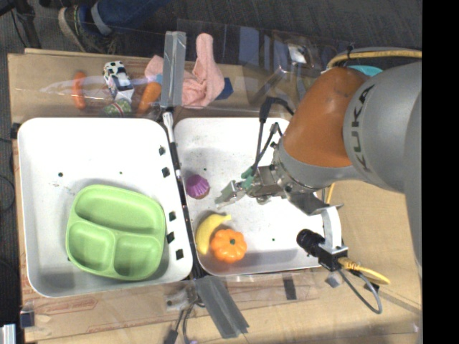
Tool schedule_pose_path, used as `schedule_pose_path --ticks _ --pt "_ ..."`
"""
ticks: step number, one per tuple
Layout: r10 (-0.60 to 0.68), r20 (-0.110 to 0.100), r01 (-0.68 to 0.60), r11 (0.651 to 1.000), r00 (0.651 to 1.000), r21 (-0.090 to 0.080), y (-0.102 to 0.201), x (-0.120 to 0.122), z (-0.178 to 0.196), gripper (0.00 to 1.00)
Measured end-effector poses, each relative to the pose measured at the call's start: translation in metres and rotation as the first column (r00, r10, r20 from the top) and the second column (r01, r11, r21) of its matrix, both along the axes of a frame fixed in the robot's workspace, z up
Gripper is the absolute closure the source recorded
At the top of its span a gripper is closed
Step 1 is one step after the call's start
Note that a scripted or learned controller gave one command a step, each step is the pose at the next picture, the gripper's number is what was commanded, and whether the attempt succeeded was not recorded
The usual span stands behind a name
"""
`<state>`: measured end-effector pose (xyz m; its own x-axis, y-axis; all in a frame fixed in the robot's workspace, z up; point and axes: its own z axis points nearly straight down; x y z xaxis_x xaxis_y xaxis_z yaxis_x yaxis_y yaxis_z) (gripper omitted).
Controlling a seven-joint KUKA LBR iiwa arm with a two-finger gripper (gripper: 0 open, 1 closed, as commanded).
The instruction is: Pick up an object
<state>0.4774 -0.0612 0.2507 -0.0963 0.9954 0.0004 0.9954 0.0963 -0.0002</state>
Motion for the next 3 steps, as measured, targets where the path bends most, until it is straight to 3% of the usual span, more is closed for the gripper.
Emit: schedule_pose_path --ticks 1,2,3 --pt "-0.467 -0.006 0.467 0.884 0.884 0.000 -0.071 -0.002 -0.119 0.00" --pt "-0.446 0.001 0.446 0.895 0.895 0.001 -0.032 0.000 -0.158 0.00" --pt "-0.441 0.000 0.441 0.898 0.898 0.002 -0.032 0.001 -0.148 1.00"
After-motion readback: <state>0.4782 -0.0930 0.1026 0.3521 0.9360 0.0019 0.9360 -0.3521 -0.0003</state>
